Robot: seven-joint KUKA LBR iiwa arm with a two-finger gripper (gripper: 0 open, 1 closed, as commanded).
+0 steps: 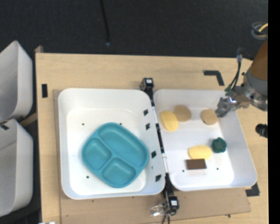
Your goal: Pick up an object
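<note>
From my console the blue tray [114,154] sat in the left bin [65,125]; in the right bin, the tan disc [208,117] just beside the gripper [223,107] looked light, stiff, best pinched across its edges; claw state I couldn't tell

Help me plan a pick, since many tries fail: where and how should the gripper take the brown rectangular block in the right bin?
Probably from straight above, closing across the short sides of the brown rectangular block. It lies flat, long edge running left-right, so the short span suits the fingers. The yellow oval piece sits close behind it, so keep the fingers clear of that edge.
</note>
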